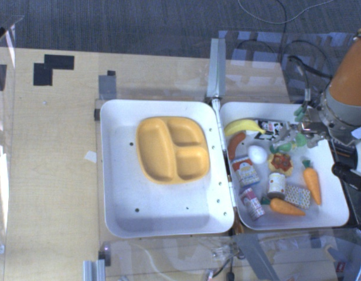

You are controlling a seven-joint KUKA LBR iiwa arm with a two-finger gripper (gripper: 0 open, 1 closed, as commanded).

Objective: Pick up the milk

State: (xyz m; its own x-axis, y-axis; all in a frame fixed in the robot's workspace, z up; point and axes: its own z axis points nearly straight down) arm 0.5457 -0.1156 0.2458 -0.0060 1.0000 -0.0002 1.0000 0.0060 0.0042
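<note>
The milk (269, 126) looks like a small carton with black and white patches, lying at the back of the right bin (339, 215) next to a banana (242, 125). My gripper (295, 132) hangs low over the back right part of that bin, just right of the carton and close to it. Whether it touches the carton is unclear. The grey wrist and orange band (350, 78) rise behind it at the right edge.
The right bin also holds a white egg (258, 154), a red-and-white box (246, 171), a small can (276, 183), two carrots (312, 181), a red pepper (235, 143) and a small bottle (251, 204). The left bin (119, 215) holds a yellow divided plate (172, 148).
</note>
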